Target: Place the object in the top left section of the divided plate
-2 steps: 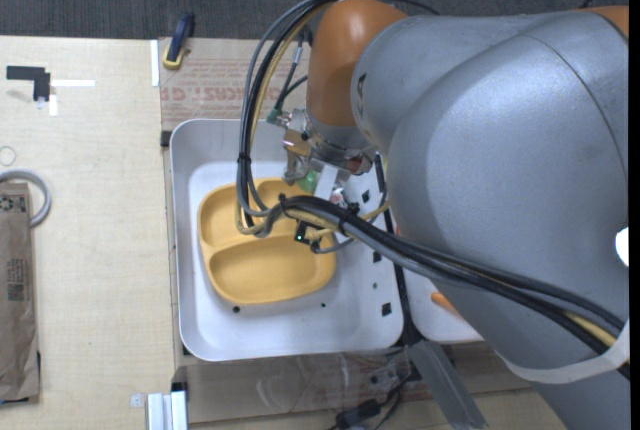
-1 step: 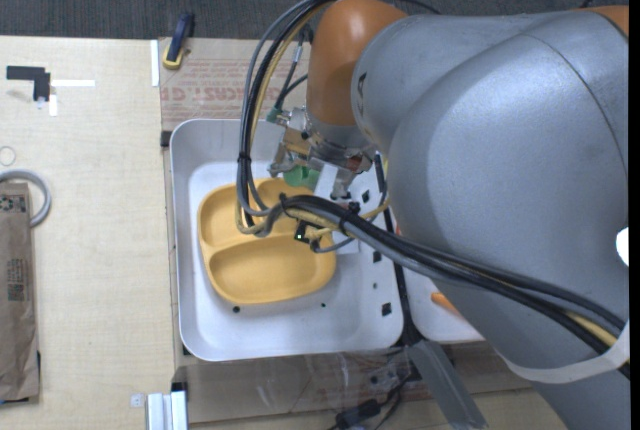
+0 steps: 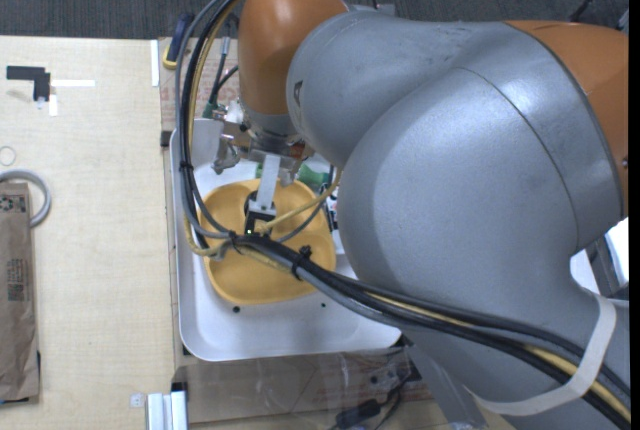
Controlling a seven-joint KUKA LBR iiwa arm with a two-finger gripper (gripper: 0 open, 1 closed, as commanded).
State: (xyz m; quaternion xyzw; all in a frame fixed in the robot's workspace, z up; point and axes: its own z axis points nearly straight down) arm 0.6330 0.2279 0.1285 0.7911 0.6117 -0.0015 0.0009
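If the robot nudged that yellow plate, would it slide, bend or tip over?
The yellow plate looks like rigid moulded plastic, so it probably would not bend. It sits low and wide in the white bin, so tipping seems unlikely. On that smooth bin floor it would likely slide easily.

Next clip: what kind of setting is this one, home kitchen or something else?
Most likely a robotics lab bench, not a kitchen: a large grey and orange arm with bundled cables reaches over a white bin holding a yellow divided plate, beside a pale wooden benchtop.

Grey arm, orange band, black cables
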